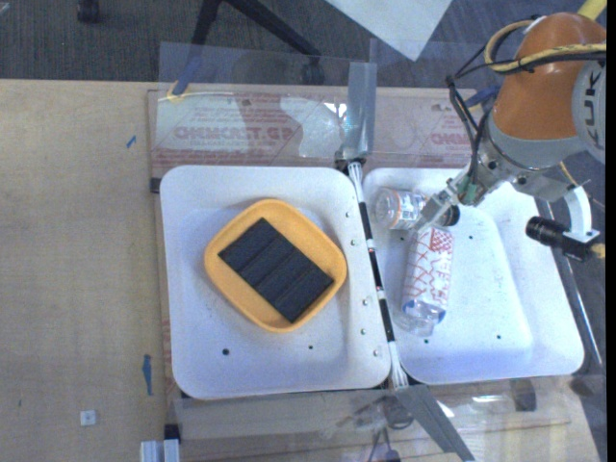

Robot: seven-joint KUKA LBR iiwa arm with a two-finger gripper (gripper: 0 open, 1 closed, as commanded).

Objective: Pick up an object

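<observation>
In the right bin [539, 325], a clear plastic bottle [426, 275] lies lengthwise along the left side with a small jar [397, 207] just above it, leaving bare floor across the middle and right. The left bin [192, 354] has a yellow tray [275, 263] filling its centre, with open margins along the edges and corners.

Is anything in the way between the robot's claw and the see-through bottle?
Nothing visible. The gripper sits right over the top end of the plastic bottle in the right bin. The yellow tray lies apart in the left bin.
</observation>
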